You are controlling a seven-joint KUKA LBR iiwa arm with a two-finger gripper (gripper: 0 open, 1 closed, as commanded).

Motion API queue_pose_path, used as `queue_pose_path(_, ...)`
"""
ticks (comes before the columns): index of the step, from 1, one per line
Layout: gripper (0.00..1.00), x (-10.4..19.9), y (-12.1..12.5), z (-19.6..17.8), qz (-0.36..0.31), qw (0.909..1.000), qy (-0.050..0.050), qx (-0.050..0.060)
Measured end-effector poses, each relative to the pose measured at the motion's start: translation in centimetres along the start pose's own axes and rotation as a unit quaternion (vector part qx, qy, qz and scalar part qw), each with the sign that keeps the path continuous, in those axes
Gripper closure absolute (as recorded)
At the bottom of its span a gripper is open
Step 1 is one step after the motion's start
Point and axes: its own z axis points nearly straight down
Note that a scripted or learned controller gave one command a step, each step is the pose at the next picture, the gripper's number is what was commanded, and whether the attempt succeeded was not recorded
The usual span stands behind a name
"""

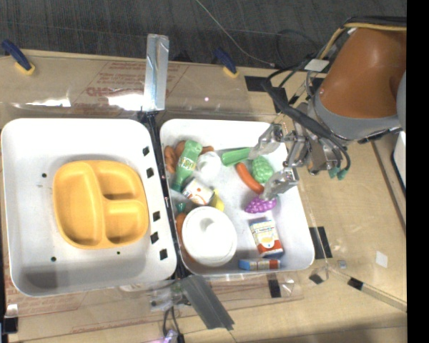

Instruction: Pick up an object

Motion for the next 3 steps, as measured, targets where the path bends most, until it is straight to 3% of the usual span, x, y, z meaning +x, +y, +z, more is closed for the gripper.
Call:
queue_pose_path(1, 0.00, -2.1, -3.8, 10.3, 0.033, 0.9994, 0.005, -0.002)
queue_pose_path(2, 0.00, -3.6, -6.0, 20.0, 0.042, 0.9991, -0.001, 0.000)
queue_pose_path(3, 1.00, -3.9, -5.7, 18.7, 0.037, 0.9993, -0.003, 0.001)
